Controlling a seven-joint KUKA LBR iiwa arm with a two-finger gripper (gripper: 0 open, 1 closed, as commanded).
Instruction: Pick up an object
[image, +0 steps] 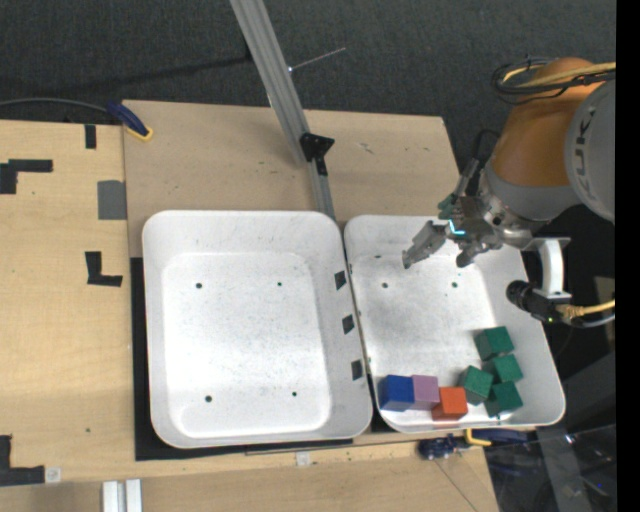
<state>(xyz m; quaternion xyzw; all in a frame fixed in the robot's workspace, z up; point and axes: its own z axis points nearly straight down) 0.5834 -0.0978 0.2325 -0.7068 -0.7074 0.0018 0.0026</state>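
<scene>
My gripper (440, 252) hovers over the upper part of the right bin (420, 310), its two fingers spread apart with nothing between them. Along that bin's near edge lie a blue block (397, 390), a lilac block (425, 388) and an orange block (452, 402). Several green blocks (497, 368) cluster in the near right corner. All the blocks lie well below the gripper in the view, apart from it.
The left bin (240, 330) stands beside the right one, separated by a shared rim with black clips (347, 322). A slanted metal pole (285, 85) rises behind the bins. Cables (560, 305) hang at the arm's right side.
</scene>
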